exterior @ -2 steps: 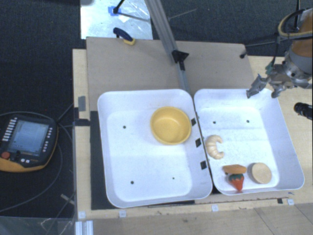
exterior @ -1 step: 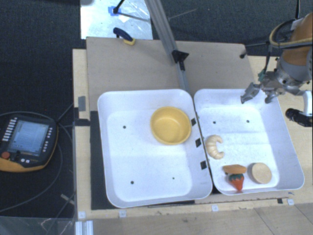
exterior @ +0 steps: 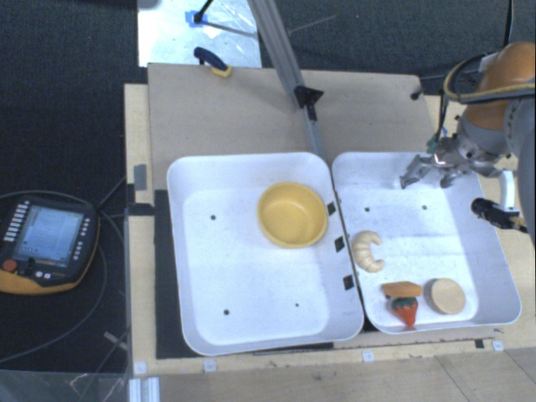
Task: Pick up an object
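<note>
Splayed metal gripper (exterior: 432, 172), glossy round yellow bowl (exterior: 292, 214)

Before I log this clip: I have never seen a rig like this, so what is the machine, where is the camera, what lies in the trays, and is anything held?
One camera looks down at a slant on a bench with two shallow white bins. The machine is a grey robot arm with an orange band, reaching in from the right. Its two-finger gripper hangs open over the far part of the right bin, and nothing is between its fingers. The left bin holds a yellow bowl. The right bin holds a croissant, a round tan disc, and a small orange and red toy food piece. On the floor at left lies the arm's handheld control pad.
</note>
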`<action>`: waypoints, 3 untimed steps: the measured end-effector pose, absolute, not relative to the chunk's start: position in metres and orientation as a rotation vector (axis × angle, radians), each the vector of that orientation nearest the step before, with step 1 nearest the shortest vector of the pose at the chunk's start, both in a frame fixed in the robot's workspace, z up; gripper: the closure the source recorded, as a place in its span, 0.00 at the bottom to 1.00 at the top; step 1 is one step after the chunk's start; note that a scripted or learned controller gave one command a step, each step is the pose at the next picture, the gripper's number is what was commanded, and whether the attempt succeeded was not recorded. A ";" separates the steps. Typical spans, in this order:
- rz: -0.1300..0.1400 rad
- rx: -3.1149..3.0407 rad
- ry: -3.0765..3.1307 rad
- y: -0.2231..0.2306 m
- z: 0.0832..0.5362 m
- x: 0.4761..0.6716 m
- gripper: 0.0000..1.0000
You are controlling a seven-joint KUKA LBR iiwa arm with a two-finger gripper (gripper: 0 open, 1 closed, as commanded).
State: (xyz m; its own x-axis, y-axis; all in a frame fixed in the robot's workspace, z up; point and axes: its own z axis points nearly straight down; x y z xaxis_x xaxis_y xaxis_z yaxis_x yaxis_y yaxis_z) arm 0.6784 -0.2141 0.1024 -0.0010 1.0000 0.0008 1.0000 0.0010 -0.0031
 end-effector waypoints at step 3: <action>-0.005 -2.224 -2.227 -0.211 0.157 0.691 1.00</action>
